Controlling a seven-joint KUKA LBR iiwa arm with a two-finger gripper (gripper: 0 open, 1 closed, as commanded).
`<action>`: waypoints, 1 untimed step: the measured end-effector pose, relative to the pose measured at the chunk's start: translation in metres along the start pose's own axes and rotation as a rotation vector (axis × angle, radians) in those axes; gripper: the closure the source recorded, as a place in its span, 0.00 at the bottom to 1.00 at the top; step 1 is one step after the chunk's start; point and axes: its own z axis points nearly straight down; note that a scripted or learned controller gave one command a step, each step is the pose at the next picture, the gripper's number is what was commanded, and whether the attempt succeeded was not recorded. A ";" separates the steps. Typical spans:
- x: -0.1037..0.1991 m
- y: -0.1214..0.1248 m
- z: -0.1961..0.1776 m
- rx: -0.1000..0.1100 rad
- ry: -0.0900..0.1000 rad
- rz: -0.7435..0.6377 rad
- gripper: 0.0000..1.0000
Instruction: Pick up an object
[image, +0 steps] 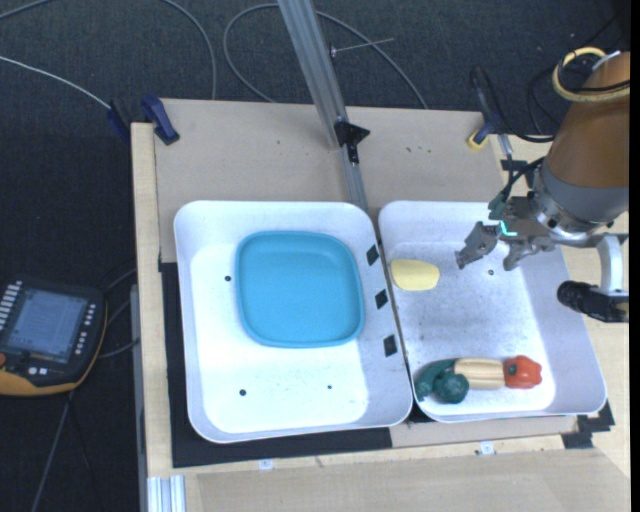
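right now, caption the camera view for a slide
Open tool above right bin near yellow piece; blue plate in left bin.

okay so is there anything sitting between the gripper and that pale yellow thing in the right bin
Nothing visible does. The gripper hangs over the right bin, and the yellow piece lies near that bin's left wall with only bare bin floor between them. The green piece, tan piece and red piece lie together along the near edge, out of the path.
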 end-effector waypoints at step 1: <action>0.000 0.000 0.000 0.000 0.000 0.000 0.00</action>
